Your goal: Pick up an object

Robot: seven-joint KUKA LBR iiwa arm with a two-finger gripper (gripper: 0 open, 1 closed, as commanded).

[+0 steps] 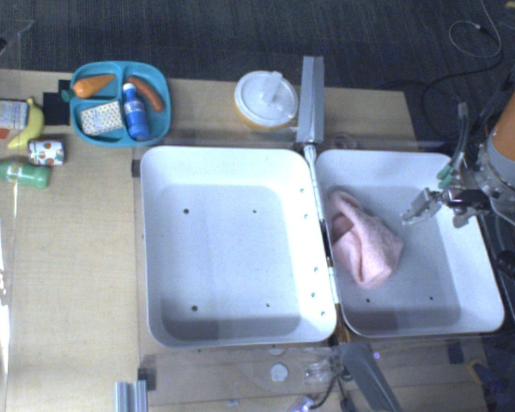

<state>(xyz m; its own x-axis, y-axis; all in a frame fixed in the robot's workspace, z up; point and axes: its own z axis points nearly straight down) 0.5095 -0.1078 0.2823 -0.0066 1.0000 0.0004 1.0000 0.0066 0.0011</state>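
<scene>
— One thing to pick: a pink cloth, bunched in the right bin, against its left wall.

— Where does it lie from the gripper?

— Toward the view's left and a little lower. The gripper hangs over the right half of that same bin, near the cloth but clearly apart from it, with bare bin floor between them.

— How does the cloth run?

— Its long axis goes from upper left, near the divider, down to lower right, where the wider lump sits. That fat end is the nearer part, so I judge it the better spot to come down on.

— And the gripper?

— Its fingers are spread, one reaching out to the left toward the cloth, and nothing is between them.

— What else is in the bins?

— Nothing I can see in the left bin but its small floor dots. The right bin holds the cloth alone.

— And outside them?

— On the worktop a blue tray holds toy food in its compartments, a lidded cup stands behind the bins, and a few small toys lie at far left. All are well apart from the gripper.
</scene>
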